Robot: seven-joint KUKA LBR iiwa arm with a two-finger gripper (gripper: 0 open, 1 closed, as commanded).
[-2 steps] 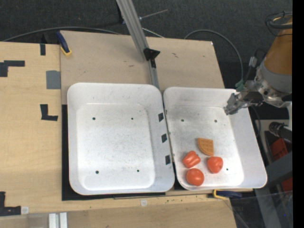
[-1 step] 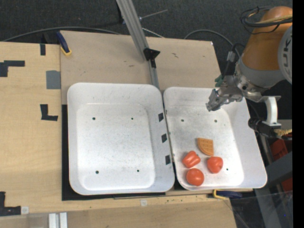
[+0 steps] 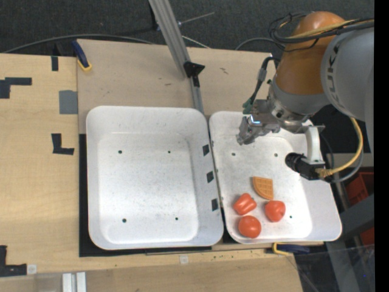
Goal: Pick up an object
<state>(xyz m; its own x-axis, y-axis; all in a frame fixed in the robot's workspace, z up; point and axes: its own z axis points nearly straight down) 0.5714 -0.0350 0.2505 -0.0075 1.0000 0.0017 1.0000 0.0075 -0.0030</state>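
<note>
The bench is evenly and fairly brightly lit from above, with no hard glare. The left bin shows soft grey shading inside its left wall and along its near edge, while its floor reads slightly brighter toward the far side. The right bin is bright white, and the arm casts only a faint shadow on its far end. The orange band carries a dull highlight. Focus is moderately soft throughout, with grain visible in the dark floor beyond the bench's far edge.
</note>
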